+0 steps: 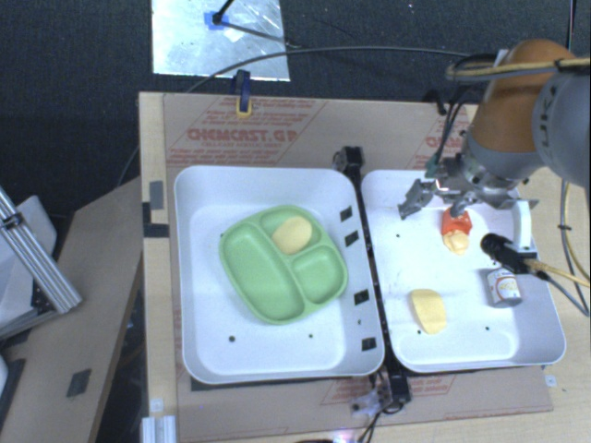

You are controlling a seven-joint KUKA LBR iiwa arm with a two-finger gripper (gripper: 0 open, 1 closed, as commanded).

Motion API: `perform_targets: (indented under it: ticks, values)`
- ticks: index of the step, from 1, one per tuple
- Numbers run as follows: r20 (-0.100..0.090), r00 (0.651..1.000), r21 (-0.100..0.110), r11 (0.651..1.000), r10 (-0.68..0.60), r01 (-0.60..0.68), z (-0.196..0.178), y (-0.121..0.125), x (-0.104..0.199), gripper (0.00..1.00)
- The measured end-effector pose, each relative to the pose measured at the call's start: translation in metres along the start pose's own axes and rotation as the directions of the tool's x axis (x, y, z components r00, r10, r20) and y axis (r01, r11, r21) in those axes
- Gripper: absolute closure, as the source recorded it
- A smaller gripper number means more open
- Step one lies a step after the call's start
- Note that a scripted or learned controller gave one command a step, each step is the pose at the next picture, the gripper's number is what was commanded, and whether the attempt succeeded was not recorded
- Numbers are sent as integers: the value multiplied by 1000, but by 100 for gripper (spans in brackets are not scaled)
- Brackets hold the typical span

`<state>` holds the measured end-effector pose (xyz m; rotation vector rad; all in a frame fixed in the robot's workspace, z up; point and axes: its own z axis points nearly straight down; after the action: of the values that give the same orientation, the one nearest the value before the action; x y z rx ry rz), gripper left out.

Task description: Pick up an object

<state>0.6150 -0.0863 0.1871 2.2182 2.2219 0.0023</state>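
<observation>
- While the arm leans in from 3 o'clock, its gripper (450, 199) hovers over the right bin (545, 340), fingers spread, gripping nothing.
- Just below, at 6 o'clock, lies the orange-and-yellow toy (455, 229).
- Green tray (268, 284) sits at 9 o'clock.

Glossy white plastic bins (277, 358), a smooth matt green plastic tray (268, 289), on brown cardboard (268, 132)

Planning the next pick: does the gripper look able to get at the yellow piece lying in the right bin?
Probably yes. The yellow piece lies alone on the right bin floor, nothing over it, and the gripper hangs above that same bin.
</observation>
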Motion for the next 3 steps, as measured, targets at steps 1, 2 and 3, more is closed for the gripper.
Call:
perform_targets:
  ticks: [1,2,3]
  values:
    - [0,1000,2,1000,-3,3,51,11,3,0]
    - [0,1000,1,1000,0,0,100,12,4,0]
    - [0,1000,0,1000,1,-1,90,11,3,100]
